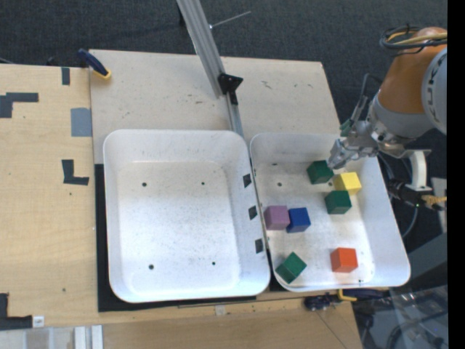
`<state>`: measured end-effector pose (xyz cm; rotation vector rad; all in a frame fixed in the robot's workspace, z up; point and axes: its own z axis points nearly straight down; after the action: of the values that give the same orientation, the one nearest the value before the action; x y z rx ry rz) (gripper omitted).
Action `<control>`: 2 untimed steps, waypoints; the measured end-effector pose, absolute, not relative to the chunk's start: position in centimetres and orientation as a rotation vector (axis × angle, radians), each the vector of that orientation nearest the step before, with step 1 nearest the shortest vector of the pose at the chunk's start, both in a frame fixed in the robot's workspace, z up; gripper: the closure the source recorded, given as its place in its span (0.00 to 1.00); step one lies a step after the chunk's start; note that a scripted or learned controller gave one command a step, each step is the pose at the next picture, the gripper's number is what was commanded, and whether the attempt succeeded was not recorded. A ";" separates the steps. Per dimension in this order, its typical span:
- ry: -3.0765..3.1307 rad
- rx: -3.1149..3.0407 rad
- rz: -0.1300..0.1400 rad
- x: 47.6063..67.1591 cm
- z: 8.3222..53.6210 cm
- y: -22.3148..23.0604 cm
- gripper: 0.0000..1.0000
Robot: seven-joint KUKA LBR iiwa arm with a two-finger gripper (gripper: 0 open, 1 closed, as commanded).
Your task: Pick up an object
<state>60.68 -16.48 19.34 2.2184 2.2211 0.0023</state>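
Nearest the camera, in the right bin [385, 227], a green cube [291, 266] is lying by the near-left wall, and an orange cube [344, 259] is sitting to its right, close to the near rim. Farther in, a purple cube [276, 217] and a blue cube [298, 219] are resting side by side, touching, not far from the wall shared with the left bin [116, 195]. To their right a second green cube [338, 201] is sitting just in front of a yellow cube [348, 182], the two touching or nearly so. A third green cube [319, 171] is lying beyond them to the left, and the gripper [340, 156] is hanging just at its far-right corner (whether it is touching the cube cannot be told). The yellow cube is crowding close on the gripper's near side. Whether the gripper's tip is spread or closed cannot be made out at this slant. The grey arm with its orange band [410, 78] is reaching in from the right. At the far side, a metal rail [203, 38] is slanting down across the bench [290, 100] toward the bins.
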 end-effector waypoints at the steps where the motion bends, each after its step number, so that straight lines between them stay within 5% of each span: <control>1: 2.219 2.216 0.003 60.4 24.7 -17.4 1.00; 2: 2.228 2.217 -0.001 60.1 24.0 -12.4 1.00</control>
<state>60.13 -12.41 24.01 2.2173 2.2283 -0.0005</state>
